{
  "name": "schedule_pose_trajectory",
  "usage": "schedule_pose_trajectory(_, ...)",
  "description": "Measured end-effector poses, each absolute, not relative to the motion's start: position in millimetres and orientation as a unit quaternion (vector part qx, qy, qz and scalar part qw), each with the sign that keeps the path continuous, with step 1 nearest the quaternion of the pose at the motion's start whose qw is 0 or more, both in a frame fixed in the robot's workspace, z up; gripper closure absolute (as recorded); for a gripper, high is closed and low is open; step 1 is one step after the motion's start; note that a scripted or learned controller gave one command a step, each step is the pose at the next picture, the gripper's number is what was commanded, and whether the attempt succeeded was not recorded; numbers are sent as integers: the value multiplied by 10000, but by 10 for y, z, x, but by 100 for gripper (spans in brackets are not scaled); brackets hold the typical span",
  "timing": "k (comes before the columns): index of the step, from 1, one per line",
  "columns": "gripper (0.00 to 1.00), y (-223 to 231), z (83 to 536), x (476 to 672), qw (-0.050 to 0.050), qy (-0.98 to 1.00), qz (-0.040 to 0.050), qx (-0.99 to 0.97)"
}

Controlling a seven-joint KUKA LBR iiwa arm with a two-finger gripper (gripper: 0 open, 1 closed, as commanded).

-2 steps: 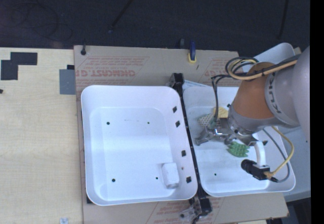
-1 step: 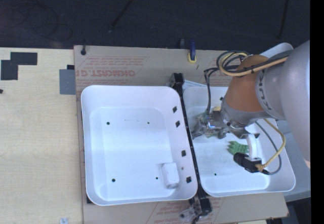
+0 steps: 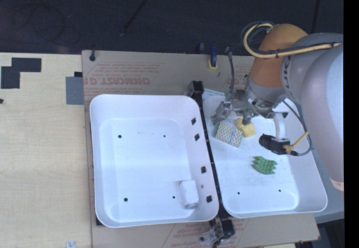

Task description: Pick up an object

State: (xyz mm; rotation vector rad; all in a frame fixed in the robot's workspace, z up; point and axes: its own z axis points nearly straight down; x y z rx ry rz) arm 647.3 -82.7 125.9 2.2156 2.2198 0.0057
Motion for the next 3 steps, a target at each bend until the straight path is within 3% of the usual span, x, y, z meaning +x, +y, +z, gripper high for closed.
schedule_pose_trajectory(1,0,-1497,961,6493,50,7067,54,7075)
schedule_pose_trajectory(2,100,-1506,1112,6515,112,7085,52,7056)
schedule_pose_trajectory(3,100,-2185,1364,5945,-3,7049,-23,7094)
